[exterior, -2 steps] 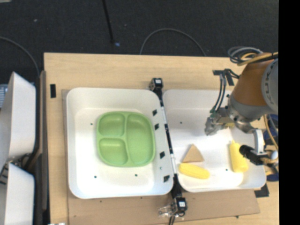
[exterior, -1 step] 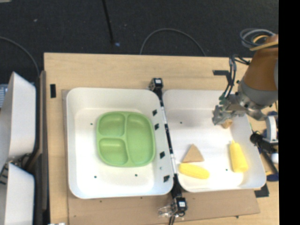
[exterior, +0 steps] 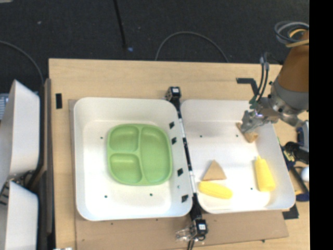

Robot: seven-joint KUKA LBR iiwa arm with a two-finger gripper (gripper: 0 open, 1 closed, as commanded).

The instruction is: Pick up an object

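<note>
In the right bin (exterior: 229, 113) — two yellow pieces (exterior: 264, 174), perhaps corn.

A pale wood-look bench (exterior: 130, 77) with a matt surface carries two smooth white plastic bins (exterior: 88, 155), faintly glossy. A green divided plate (exterior: 139, 154) looks like smooth matt plastic. Two yellow pieces (exterior: 264, 174) appear shiny plastic. The tool (exterior: 253, 120) looks metallic grey.

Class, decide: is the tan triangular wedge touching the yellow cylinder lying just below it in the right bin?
Touching. In the camera view the tan triangular wedge overlaps the yellow cylinder with no gap.
</note>
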